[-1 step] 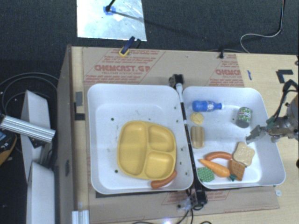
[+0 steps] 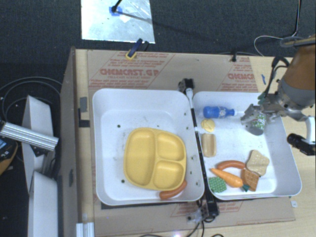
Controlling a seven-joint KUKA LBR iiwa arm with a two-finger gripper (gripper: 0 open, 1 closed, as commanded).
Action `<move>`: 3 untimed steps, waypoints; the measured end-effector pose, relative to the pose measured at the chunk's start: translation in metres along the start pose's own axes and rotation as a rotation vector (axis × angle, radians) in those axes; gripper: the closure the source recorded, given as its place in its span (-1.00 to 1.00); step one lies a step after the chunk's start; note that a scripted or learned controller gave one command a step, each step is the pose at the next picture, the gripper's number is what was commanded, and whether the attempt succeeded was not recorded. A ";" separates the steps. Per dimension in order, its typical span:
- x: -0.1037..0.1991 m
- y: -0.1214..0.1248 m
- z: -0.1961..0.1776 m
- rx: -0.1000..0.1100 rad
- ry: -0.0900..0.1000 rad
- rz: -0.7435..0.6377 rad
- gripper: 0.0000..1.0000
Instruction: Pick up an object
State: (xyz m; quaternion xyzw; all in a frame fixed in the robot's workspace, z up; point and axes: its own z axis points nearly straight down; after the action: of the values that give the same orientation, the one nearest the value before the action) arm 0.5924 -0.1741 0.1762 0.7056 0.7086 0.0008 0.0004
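My gripper (image 2: 255, 123) hangs over the back right part of the right bin (image 2: 284, 186), just right of a blue bottle (image 2: 217, 112) lying on its side. A small yellow round piece (image 2: 208, 125) and a tan bread stick (image 2: 209, 144) lie near the bin's left wall. Toward the front lie a red sausage (image 2: 230, 164), an orange carrot (image 2: 227, 177) with a green leafy end (image 2: 217, 184), a waffle piece (image 2: 250, 178) and a toast slice (image 2: 257, 162). No object shows between the fingers.
The left bin (image 2: 106, 132) holds a yellow divided plate (image 2: 154, 158) with another red sausage (image 2: 173, 191) by its front edge. A black divider clamp (image 2: 187, 86) sits between the bins. Cardboard covers the bench behind; cables and metal parts lie at far left.
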 end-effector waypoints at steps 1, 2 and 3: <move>-0.034 0.039 0.053 -0.001 -0.003 0.001 -1.00; -0.033 0.037 0.092 0.000 -0.001 0.000 -1.00; -0.020 -0.012 0.073 -0.001 -0.002 0.003 -1.00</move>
State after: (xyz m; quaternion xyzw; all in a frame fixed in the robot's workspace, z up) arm 0.5807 -0.1937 0.1028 0.7066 0.7076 0.0004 0.0013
